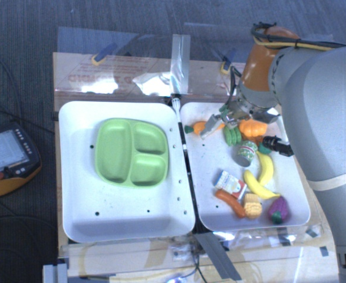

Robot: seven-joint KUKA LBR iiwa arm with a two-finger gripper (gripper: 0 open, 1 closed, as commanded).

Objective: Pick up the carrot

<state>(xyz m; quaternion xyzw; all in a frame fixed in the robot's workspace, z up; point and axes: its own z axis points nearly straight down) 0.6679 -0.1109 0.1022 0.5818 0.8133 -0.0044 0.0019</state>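
Camera view: gripper [213, 126] reaching at the carrot [199, 127] in the right bin [296, 214].
The carrot lies at its fingertips; whether they grip it, I cannot tell. Next: confirm hold, then lift straight. Just behind sit a green pepper [231, 134], can [247, 152] and banana [263, 175], crowding retreat.

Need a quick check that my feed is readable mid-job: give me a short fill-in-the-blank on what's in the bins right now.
1. The green divided plate lies in the ____ bin.
2. The gripper is at the carrot, near the right bin's ____ edge.
3. The banana is coloured ____.
4. The purple eggplant lies in the right bin's near-____ corner.

Missing words: left; far; yellow; right
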